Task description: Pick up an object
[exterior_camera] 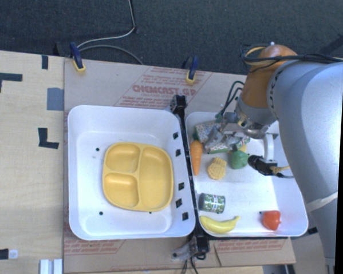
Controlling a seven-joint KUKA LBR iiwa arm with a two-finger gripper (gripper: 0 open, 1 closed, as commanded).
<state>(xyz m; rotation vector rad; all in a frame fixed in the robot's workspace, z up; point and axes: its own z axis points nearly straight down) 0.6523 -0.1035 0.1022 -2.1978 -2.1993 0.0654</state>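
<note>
- Arm (313, 118): grey, large in the frame, enters from the right edge and fills the upper right and right side.
- Orange band (265, 81): sits above the wrist, in the upper right of the frame.
- Gripper (227, 136): points down and toward the left, positioned right of centre, below the orange band.

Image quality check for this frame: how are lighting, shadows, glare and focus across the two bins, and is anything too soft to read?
Camera view: lighting is even and bright; the left bin and yellow plate look crisp, with soft shadows. The white right bin is close to washed out. The hand sits in clutter near the carrot, too small and soft to read. The big grey arm close to the camera is slightly blurred.
</note>
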